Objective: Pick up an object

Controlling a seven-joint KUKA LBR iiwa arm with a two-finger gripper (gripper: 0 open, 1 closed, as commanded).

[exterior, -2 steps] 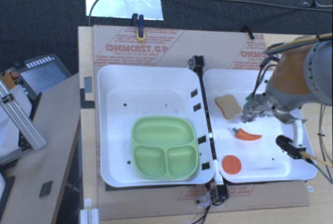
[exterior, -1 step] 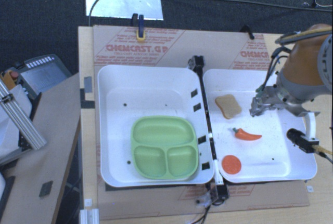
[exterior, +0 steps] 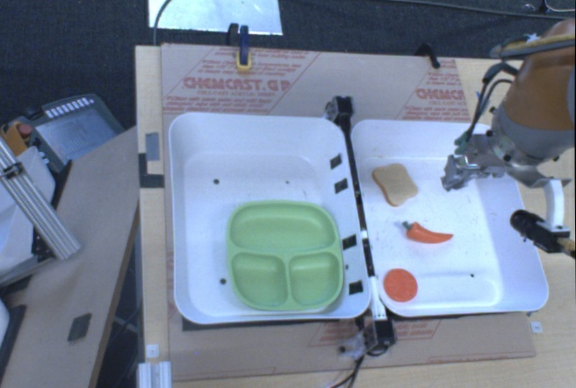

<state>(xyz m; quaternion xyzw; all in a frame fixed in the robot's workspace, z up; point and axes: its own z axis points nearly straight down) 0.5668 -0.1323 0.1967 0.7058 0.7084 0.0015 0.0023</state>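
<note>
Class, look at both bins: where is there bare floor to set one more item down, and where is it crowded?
Left bin: bare along the far half, beyond the green tray. Right bin: bare near strip right of the orange disc. Crowded: its middle, where bread and carrot lie beside the gripper.

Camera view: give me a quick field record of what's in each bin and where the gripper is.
left bin: green three-compartment plate, toward the near side
right bin: tan bread slice; orange-red chili pepper; flat orange-red disc
item contact: the three lie apart from one another
gripper: above the right bin's far right part, right of the bread slice
held: nothing seen between the fingers
</note>
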